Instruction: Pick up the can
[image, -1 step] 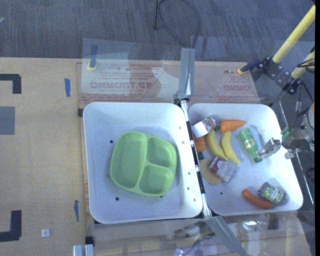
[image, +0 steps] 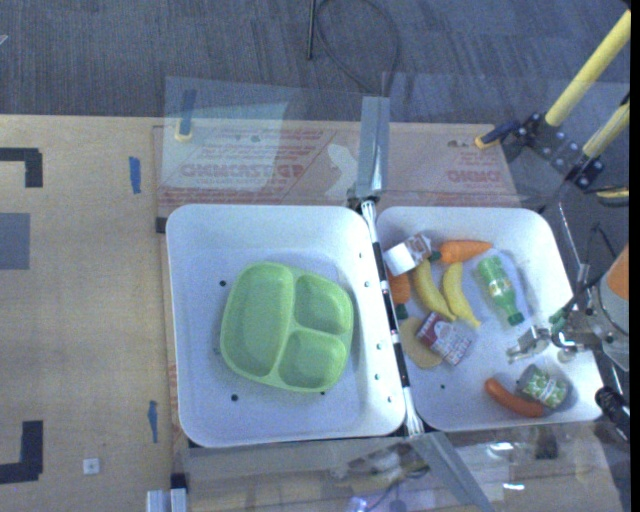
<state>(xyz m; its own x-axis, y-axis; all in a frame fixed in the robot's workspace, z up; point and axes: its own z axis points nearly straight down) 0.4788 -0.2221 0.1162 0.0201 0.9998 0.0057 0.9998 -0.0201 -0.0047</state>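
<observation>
Left bin (image: 190, 300): carries one thing, a green divided plate (image: 287, 326), lying flat near its middle. Likely the drop-off side, since nothing else shares it.

Right bin (image: 545, 232): all the clutter is here, loosely heaped toward its left wall and centre, as if tipped in rather than arranged. Hard against the dividing wall, a small white-capped bottle (image: 402, 256) lies on its side. Just right of it two bananas (image: 445, 290) lie side by side, roughly parallel. Above them a carrot (image: 464, 249) lies crosswise. Below the bananas a red-wrapped packet (image: 446, 338) lies tilted over something yellow and flat. Further right a clear green-labelled bottle (image: 499, 287) lies on its side, pointing toward the near right corner.

The can (image: 545, 386): near the front right corner of the right bin, green-labelled with a silvery end, apparently on its side. An orange-red chili-like piece (image: 512, 398) lies just left of it, touching or nearly so; that neighbour could crowd a grasp.

Arm: comes in over the right rim, wrist low over the bin. The gripper (image: 548, 341) hangs just above and slightly behind the can. Jaws: metal parts are visible but too small and blurred to read; cannot tell how far apart they stand. Nothing seen between them, and the can rests on the bin floor, so I judge it not yet grasped.
</observation>
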